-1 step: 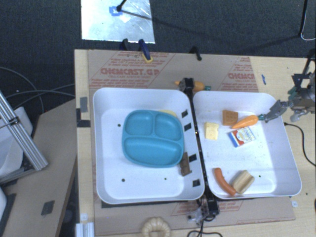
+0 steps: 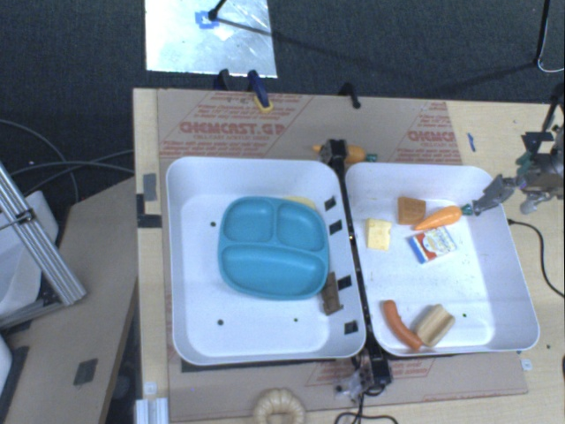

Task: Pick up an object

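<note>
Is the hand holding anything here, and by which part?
Cannot be told: the hand sits at the carrot's right tip, but a grip isn't discernible.

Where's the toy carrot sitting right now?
In the camera view the toy carrot lies in the right bin, near its upper edge, just right of the brown cracker and above the small red-and-blue packet.

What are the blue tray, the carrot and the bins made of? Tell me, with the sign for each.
Blue tray: probably moulded plastic; even matte colour, rounded compartments.
Carrot: looks like a plastic toy; flat, uniform orange, smooth surface.
Bins: likely thin formed plastic; glossy white, rounded rims and corners.
</note>
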`<state>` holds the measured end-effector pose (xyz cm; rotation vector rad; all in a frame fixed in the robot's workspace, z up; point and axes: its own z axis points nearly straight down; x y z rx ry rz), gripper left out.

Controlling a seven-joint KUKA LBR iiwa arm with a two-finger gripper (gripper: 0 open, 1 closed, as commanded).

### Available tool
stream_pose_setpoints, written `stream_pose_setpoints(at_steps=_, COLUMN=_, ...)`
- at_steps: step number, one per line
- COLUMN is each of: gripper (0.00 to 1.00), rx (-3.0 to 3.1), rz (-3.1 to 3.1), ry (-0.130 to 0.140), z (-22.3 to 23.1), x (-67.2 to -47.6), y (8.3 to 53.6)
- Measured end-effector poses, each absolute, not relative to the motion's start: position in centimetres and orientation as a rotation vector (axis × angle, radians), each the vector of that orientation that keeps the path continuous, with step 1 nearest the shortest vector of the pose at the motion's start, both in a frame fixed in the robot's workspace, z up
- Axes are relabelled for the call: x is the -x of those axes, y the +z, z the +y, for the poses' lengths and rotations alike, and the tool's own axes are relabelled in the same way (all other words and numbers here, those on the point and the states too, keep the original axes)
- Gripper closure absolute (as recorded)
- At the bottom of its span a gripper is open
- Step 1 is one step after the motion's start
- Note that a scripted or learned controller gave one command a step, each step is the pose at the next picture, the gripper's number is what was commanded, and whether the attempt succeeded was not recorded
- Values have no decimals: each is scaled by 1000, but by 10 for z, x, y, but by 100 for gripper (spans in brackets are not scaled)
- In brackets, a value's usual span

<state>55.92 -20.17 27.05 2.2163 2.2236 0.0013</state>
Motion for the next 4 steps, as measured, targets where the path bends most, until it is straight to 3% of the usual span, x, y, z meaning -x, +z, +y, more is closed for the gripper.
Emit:
stream_pose_setpoints(at_steps=2, gripper=0, rx=-2216, rz=2228, ry=-1, z=-199, x=-575, y=161)
stream_pose_setpoints(at_steps=4, gripper=0, rx=-2219, rz=2223, ry=6, z=-199, x=-573, y=87)
